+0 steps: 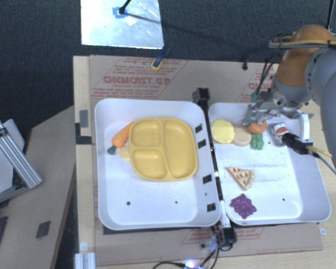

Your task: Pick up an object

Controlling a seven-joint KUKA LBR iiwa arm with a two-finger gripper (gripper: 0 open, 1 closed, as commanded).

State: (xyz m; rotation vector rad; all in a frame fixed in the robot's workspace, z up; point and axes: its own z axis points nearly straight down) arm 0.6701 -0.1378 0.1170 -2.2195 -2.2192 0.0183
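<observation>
We see the pincer (257, 118) low at the right bin's (311, 192) 12 o'clock, over a carrot (257, 126) (orange top, green end); we cannot tell its state. At the carrot's 9 o'clock lies a yellow disc (223, 131).

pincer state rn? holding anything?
Pincer: down in the right bin over the orange-and-green toy. Open or shut cannot be told, so no grasp to confirm.
</observation>
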